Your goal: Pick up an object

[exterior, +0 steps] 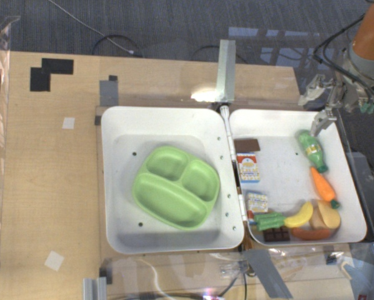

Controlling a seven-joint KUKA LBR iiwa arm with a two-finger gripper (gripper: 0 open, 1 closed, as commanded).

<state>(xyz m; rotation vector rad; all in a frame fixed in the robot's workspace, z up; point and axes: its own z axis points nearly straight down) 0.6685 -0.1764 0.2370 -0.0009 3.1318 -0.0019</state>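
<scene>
Gripper: the gripper [329, 112] hangs over the far right corner of the right bin [280, 144]; how far its fingers stand apart I cannot tell, and nothing shows between them.
Contact: one finger tip looks just above the top of the green bottle [313, 149]; whether it touches is unclear.
Green bottle: lies right below the gripper, slanting toward the near right.
Carrot: the orange carrot [323, 187] lies past the bottle's far end from the gripper.
Near corner pile: a banana [301, 216], a tan piece [329, 216], a dark chocolate block [276, 234] and a green item [267, 220], well apart from the gripper.
Bin's left side: a brown bar [247, 145], a small carton [248, 167] and a small packet [256, 201], left of the gripper.
Left bin: the left bin [118, 136] holds a green divided plate [176, 185], far left of the gripper.
</scene>
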